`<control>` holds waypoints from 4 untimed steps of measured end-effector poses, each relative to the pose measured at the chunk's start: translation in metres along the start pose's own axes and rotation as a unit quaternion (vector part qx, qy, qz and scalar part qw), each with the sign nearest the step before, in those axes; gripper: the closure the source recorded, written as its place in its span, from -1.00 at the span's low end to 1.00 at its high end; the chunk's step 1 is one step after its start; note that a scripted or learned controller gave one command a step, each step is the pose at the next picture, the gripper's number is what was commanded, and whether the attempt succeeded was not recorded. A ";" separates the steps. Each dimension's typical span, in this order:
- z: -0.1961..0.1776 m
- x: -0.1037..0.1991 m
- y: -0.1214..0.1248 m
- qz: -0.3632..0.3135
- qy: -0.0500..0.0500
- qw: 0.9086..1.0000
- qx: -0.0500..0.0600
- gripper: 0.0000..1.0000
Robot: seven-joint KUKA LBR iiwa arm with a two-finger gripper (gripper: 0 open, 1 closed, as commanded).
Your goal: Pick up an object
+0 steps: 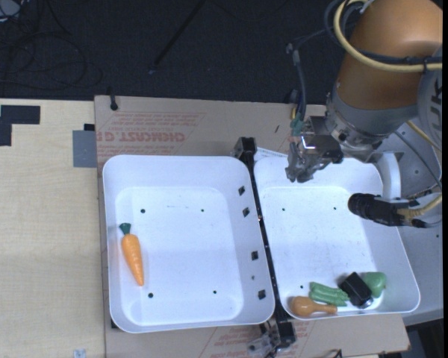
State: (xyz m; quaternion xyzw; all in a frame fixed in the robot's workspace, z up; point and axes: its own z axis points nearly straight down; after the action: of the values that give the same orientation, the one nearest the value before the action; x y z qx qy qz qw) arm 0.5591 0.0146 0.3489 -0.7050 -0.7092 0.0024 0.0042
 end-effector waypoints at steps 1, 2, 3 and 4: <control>-0.148 0.020 0.038 0.001 -0.001 1.000 -0.012 1.00; -0.020 -0.034 0.036 0.006 -0.002 1.000 0.004 1.00; 0.002 0.017 -0.029 0.001 -0.001 1.000 0.000 1.00; -0.105 0.004 0.017 0.002 -0.002 1.000 -0.009 1.00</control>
State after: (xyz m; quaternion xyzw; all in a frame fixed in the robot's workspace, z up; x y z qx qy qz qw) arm 0.5773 0.0183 0.4533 -0.7060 -0.7082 -0.0030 -0.0038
